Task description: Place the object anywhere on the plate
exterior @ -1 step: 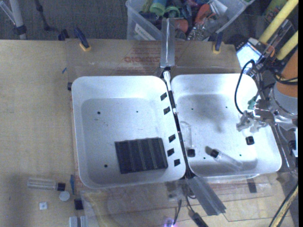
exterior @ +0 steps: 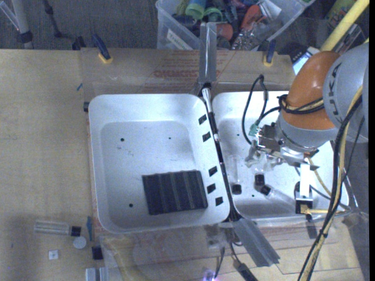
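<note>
The plate (exterior: 174,192) is a black ribbed slab lying flat in the front part of the left bin (exterior: 111,116), with nothing on it. My gripper (exterior: 250,185) hangs low over the floor of the right bin (exterior: 234,107), near that bin's front left. Its fingers (exterior: 237,188) stand open, with bare white floor between them. Two small dark bits (exterior: 262,184) sit by the right fingertip. I cannot tell whether they are part of the finger or a loose object.
A black divider (exterior: 212,151) with clips runs between the two bins. The grey arm with its orange band (exterior: 310,92) and its cables fill the right bin's right side. Small parts (exterior: 70,233) lie on the bench at front left, and a tub of tools (exterior: 234,10) stands behind.
</note>
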`<state>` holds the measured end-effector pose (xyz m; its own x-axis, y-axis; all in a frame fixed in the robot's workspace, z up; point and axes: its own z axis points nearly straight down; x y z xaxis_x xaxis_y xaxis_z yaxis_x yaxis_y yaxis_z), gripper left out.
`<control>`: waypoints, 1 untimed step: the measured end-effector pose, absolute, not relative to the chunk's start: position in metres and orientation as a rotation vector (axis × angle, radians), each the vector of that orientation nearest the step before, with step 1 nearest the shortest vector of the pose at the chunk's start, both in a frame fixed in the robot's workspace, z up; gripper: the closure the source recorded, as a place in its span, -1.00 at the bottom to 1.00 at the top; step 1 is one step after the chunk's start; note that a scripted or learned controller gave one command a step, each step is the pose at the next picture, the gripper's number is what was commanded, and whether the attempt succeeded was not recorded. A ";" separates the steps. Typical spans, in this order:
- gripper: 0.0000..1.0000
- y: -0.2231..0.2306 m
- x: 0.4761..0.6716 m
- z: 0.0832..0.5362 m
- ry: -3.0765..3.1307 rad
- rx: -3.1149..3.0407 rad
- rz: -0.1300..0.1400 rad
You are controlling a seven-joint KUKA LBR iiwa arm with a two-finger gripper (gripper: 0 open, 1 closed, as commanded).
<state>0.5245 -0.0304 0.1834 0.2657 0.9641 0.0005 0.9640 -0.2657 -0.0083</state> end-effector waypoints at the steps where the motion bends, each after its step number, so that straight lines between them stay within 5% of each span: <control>1: 1.00 0.014 0.587 0.184 -1.316 -2.852 0.006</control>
<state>0.5875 0.0138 0.1836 0.6489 0.7608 -0.0029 0.7608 -0.6489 -0.0022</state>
